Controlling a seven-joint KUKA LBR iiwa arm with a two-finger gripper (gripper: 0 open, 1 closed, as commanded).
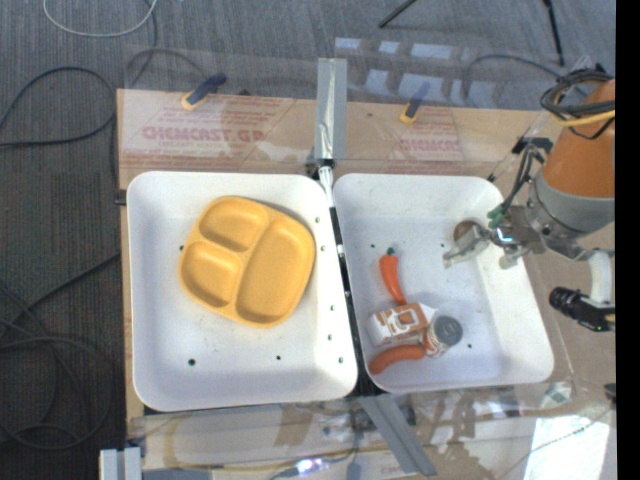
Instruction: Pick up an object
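In the right bin [520, 363] lie an orange toy carrot [392, 276], a small bottle [412, 326] on its side with a white-and-orange label and a grey cap, and a red sausage [397, 358] curved along the bottom wall. My gripper [461, 243] hovers over the bin's right half, up and to the right of the carrot. It is open, its two fingertips apart with nothing between them. The grey arm with its orange band [585, 163] comes in from the right edge.
A yellow divided plate [248, 259] fills the middle of the left bin [160, 368]. A ridge between the bins runs down the centre [340, 268]. Cables trail over the carpet at the left and top.
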